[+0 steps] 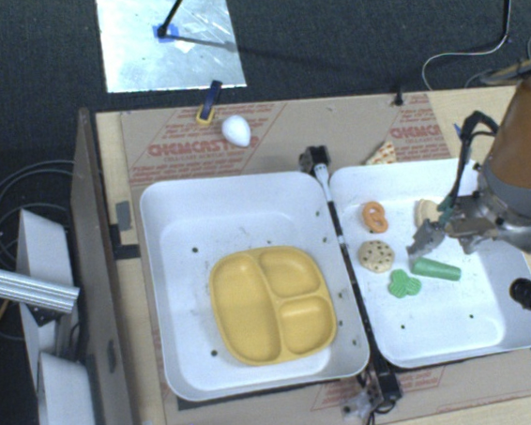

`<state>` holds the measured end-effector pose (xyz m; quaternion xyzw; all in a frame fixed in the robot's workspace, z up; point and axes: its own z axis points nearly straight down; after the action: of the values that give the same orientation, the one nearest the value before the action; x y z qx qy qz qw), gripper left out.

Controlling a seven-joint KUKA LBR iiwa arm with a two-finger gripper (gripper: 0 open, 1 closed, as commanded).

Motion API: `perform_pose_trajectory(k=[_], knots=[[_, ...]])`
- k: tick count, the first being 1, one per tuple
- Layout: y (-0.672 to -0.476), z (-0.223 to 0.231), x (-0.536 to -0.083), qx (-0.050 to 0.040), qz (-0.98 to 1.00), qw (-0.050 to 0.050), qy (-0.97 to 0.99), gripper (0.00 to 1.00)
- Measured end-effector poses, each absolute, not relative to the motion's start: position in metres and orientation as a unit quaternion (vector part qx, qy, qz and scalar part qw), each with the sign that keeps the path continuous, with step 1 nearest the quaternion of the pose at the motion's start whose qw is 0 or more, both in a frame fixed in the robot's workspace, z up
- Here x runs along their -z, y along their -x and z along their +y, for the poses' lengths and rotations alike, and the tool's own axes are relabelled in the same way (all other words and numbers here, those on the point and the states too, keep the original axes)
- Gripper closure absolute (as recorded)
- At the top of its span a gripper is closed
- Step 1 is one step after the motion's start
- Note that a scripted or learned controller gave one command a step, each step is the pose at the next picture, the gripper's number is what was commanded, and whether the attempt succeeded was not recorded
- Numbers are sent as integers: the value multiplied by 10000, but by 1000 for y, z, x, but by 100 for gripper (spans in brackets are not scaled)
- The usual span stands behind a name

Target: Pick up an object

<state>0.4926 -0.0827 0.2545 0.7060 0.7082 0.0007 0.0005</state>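
Two white bins sit side by side on the bench: the left bin (167,217) and the right bin (466,327). The left one carries a single yellow tray (273,303) with three compartments. The right one carries five small things: one orange ring (373,215), one cookie (377,255), one round green piece (403,284), one green stick (437,269), and one pale piece (424,211) partly hidden by the arm.

The stick lies flat on the bin floor, its long axis running from upper left to lower right at a shallow slant. Its left end is near the round green piece, though whether the two touch is hard to tell.

The gripper (426,240) reaches in from the right and sits low over the right bin, its tips just above and left of the stick's left end. Nothing shows between its fingers; whether they are spread or closed cannot be told from this angle.

The cookie lies left of the gripper, between the ring above it and the round green piece below it (all three well apart from the bin's left wall). The pale piece sits right behind the gripper body. The arm's grey wrist and orange band cover the bin's right edge.

Outside the bins, one white egg (236,130) rests on the cardboard above the left bin, with a small blue-and-yellow clip (208,104) just beside it.
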Motion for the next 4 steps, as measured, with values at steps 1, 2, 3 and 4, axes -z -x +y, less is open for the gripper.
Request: perform_pose_trajectory(k=[1, 2, 3, 4], knots=[[-513, -121, -132, 20, 7064, -18, -7078, 0], [-539, -108, -86, -8, 7080, 45, -7062, 0], [-540, -108, -98, -23, 7081, 45, -7061, 100], [-539, -108, -98, -22, 7079, 41, -7063, 0]])
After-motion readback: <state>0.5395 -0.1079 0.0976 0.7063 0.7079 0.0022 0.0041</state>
